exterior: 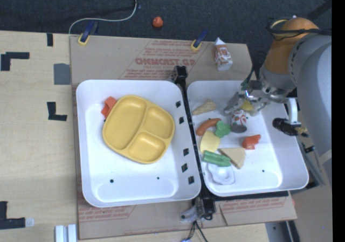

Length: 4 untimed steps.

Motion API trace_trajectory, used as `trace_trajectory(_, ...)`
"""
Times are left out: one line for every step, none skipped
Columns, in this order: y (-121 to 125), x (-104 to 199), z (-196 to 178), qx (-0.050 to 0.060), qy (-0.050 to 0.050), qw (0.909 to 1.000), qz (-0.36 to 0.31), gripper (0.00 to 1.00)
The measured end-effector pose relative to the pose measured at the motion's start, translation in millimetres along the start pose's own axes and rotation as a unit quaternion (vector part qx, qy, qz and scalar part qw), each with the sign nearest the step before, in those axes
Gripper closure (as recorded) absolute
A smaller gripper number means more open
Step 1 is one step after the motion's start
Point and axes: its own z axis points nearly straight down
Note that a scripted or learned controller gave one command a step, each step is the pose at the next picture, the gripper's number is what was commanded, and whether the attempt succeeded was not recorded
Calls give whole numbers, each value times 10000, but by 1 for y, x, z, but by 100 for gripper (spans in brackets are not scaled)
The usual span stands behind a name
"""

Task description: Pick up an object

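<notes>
Glossy yellow plastic divided plate (139, 129) tilted in the left shallow white bin (91, 181), over an orange block (109, 106). In the right white bin (285, 176), toy food clustered: orange carrot (207, 125), green pod (216, 158), tan wedge (234, 155), red piece (251, 140), small silver-and-red can (239, 121). Grey arm bent in from the right, pincer (243, 102) low above the can; opening impossible to tell, nothing visibly gripped.

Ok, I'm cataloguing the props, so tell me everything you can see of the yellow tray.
The yellow tray is a rounded, plastic-looking plate split into three compartments by raised ridges. It lies flat, right side up and turned at an angle, in the left bin. An orange piece pokes out beside its upper left edge.
</notes>
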Motion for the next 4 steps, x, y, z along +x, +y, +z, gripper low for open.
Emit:
trace_trajectory(-59,-16,-1,-252,5,9997,-30,0)
trace_trajectory(-8,1,0,-105,9,9999,-33,0)
trace_trajectory(-38,-16,-2,-260,5,9997,-38,0)
trace_trajectory(12,13,-4,-267,7,9996,-64,0)
